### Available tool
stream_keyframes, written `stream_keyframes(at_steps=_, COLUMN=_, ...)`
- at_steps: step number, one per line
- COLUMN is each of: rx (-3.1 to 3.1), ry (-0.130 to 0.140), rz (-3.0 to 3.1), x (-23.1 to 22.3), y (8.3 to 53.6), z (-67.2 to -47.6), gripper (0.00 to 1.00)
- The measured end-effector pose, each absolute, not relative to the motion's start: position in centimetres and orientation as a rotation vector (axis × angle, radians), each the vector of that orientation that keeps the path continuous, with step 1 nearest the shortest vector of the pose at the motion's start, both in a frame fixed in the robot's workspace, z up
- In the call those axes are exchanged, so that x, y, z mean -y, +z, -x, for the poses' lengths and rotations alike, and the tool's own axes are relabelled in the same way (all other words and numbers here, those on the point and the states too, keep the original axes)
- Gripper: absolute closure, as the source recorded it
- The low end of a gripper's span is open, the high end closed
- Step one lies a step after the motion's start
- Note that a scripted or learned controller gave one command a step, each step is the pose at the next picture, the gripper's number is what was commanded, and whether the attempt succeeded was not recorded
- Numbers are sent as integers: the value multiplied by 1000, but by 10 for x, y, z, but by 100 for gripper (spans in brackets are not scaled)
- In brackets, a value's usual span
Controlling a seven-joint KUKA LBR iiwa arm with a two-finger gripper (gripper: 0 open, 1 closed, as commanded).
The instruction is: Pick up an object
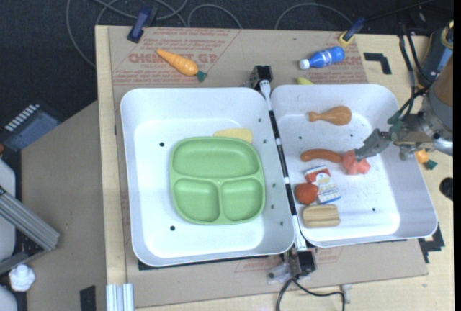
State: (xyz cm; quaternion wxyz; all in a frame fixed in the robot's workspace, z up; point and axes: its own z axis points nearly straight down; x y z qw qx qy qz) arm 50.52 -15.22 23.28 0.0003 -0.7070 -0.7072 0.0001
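The right bin point(403, 219) holds a chicken drumstick point(331, 115), a brown sausage point(323, 155), a pink-red lump point(358, 164), a red tomato point(306, 193), a small carton point(325, 186) and a bread roll point(320, 215). My gripper point(369, 146) reaches in from the right edge of this bin. Its tip sits just above and to the right of the pink-red lump, near the end of the sausage. I see nothing lifted off the bin floor.
The left bin point(144, 129) holds a green divided plate point(216, 180) with a yellow piece point(234, 134) behind it. On the bench behind the bins lie a toy carrot point(180, 62), a blue bottle point(324, 57) and a blue clip point(140, 23).
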Motion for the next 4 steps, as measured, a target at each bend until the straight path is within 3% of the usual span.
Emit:
stream_keyframes(at_steps=1, rx=2220, ry=3, rz=2222, x=188, y=160, z=-549, gripper=0)
stream_keyframes(at_steps=2, rx=2218, ry=2, rz=2220, x=183, y=83, z=-548, gripper=0)
stream_keyframes(at_steps=3, rx=2223, ry=-2, rz=2225, x=184, y=96, z=-550, gripper=100)
stream_keyframes(at_steps=4, rx=2227, ry=-7, rz=2217, x=52, y=186, z=-578, gripper=100)
